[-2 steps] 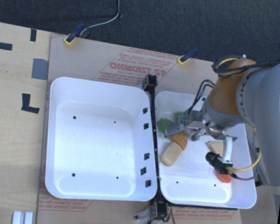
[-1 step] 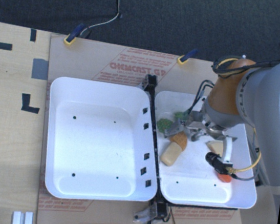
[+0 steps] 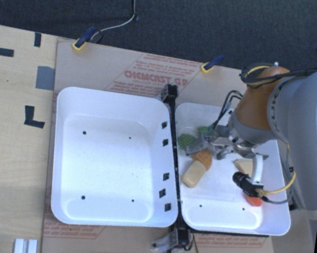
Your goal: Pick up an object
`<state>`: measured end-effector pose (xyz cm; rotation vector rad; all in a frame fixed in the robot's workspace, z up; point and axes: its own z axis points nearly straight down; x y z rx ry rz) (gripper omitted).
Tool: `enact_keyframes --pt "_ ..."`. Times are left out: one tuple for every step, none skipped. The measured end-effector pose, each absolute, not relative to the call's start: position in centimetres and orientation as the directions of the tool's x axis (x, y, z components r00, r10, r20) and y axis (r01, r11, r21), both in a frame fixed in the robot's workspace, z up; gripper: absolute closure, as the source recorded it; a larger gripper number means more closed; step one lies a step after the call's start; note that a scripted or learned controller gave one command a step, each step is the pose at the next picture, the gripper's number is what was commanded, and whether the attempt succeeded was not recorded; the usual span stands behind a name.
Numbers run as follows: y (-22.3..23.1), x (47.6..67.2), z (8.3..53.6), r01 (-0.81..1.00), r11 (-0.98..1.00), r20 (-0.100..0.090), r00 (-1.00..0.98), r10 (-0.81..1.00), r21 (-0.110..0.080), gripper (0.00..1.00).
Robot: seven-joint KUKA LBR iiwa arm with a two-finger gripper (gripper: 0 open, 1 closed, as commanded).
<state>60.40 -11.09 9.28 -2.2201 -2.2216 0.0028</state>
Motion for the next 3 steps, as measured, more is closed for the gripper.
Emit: enact_keyframes --pt "-11.1 60.4 9.3 1.000 0.001 -0.001 -0.001 1.000 -0.002 0.00" --pt "-11.1 60.4 9.3 1.000 0.001 -0.001 -0.001 1.000 -0.002 0.00" --pt "-10.1 63.4 8.5 1.000 0.003 0.000 -0.003 1.000 0.001 0.00"
